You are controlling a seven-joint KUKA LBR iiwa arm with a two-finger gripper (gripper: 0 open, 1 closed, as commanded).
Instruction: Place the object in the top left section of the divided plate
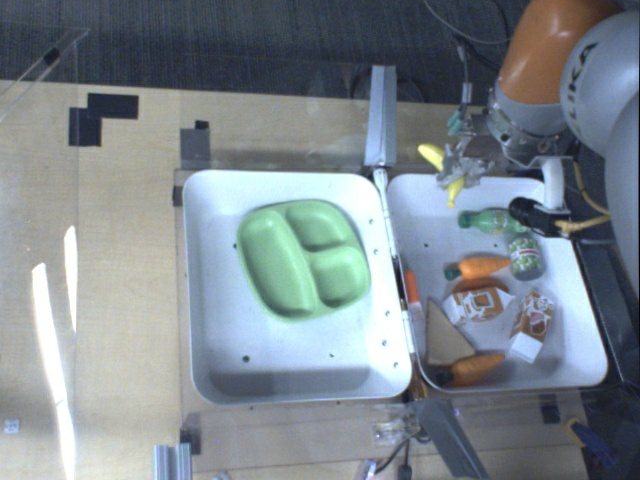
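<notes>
From my station I see the gripper (458, 173) in the upper right of the frame, hanging over the top left corner of the right bin (588, 363). A yellow banana (436, 157) sits between its fingers, so I read the pincer as closed on that banana; a second bit of yellow shows just below the fingertips, at the bin's upper rim. The arm (560, 48), grey with its orange band, fills the frame's upper right corner.

The green divided plate (302, 258) lies in the left bin (210, 368), slightly above the centre of that bin and turned at a slant. Its three sections look bare, including the top left one. The banana is well apart from the plate, across the metal rail (378, 118) that separates the bins.

The right bin still holds the remaining clutter: a green bottle (492, 220) lying on its side near the top, a carrot (480, 266) below it, a small round can (527, 258) beside the carrot, two brown and white packets (478, 304) lower down, a tan wedge (445, 336), and a second orange carrot (472, 368) near the bottom rim.
</notes>
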